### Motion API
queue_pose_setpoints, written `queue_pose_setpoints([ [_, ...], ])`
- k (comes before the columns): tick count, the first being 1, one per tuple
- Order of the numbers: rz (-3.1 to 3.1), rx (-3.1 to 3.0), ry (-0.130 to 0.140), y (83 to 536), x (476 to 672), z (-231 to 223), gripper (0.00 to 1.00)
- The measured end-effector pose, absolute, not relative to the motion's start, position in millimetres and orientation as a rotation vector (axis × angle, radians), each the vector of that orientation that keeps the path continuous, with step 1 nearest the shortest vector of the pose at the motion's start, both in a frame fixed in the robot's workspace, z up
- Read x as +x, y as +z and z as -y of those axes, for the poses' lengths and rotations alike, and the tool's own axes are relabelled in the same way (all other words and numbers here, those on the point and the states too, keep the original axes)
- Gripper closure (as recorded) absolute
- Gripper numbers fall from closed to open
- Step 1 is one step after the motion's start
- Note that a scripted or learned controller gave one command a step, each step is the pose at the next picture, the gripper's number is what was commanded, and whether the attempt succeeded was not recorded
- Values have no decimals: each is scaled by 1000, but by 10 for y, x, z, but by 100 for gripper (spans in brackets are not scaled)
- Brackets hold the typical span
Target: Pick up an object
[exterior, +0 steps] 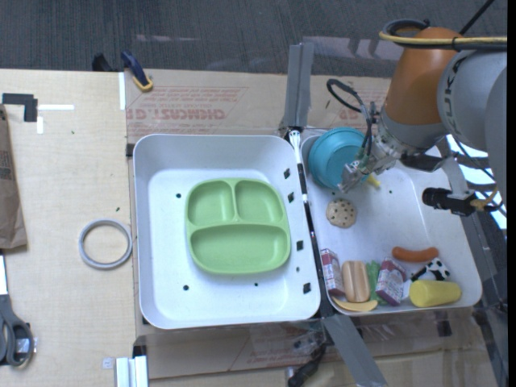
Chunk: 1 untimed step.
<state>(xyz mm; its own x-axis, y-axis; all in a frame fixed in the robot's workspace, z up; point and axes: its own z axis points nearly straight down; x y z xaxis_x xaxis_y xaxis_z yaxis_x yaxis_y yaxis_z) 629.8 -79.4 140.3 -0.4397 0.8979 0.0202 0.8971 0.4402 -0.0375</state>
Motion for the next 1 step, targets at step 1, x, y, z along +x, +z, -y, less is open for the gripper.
queue_pose_setpoints([
  [1, 2833, -1361, 1, 1980, 6598, 242, 100],
])
